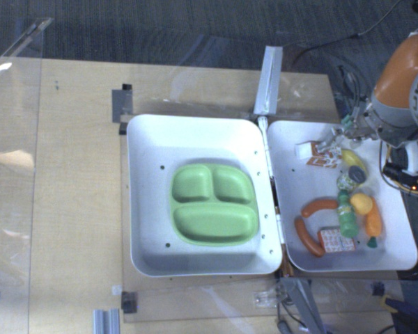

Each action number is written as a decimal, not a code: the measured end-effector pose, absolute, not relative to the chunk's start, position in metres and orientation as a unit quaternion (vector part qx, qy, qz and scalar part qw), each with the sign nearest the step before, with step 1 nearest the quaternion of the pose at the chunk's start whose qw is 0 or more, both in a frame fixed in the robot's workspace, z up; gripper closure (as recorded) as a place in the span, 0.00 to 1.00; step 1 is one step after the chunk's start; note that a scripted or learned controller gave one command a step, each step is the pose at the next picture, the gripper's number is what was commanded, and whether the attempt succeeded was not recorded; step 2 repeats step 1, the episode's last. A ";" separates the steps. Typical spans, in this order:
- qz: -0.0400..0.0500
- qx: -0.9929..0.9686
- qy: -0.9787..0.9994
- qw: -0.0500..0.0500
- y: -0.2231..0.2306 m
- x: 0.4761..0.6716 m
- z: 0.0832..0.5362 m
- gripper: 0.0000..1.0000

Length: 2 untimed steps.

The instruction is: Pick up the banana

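The arm (404, 82) is reaching in from the right, orange band up top, with the gripper (348, 127) hanging low over the right bin's (292, 186) far edge. Honestly can't tell its state from this angle. The banana (353, 162) is lying in that bin just below it, beside a small packet (324, 160).

I see a pale green divided tray (214, 203) in a white bin (148, 186), a yellow banana (353, 162), two orange-red sausages (310, 236) and an orange carrot (373, 223).
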<state>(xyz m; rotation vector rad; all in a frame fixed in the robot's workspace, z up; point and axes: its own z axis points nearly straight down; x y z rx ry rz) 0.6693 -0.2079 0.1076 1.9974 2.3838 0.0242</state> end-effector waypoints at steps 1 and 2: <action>0.011 0.599 0.800 0.025 -0.207 0.632 0.109 0.00; 0.011 0.599 0.800 0.025 -0.207 0.632 0.109 0.00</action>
